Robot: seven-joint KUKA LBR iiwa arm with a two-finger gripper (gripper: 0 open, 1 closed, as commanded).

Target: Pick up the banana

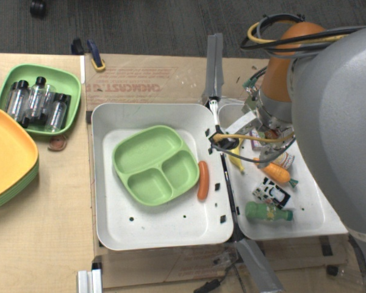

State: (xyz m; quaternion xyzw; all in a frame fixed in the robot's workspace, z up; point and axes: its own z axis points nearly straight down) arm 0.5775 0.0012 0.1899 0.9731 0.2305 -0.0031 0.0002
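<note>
A thin yellow strip that I take for the banana lies in the right bin near its left wall, mostly hidden under the gripper. My gripper hangs low over the back left part of that bin, right above and just right of the banana. The grey arm with its orange band covers the bin's right side.
In the right bin lie a carrot, a black and white item and a green bottle. The left bin holds a green divided plate and a sausage. A green tray of bottles and orange plates stand at the left.
</note>
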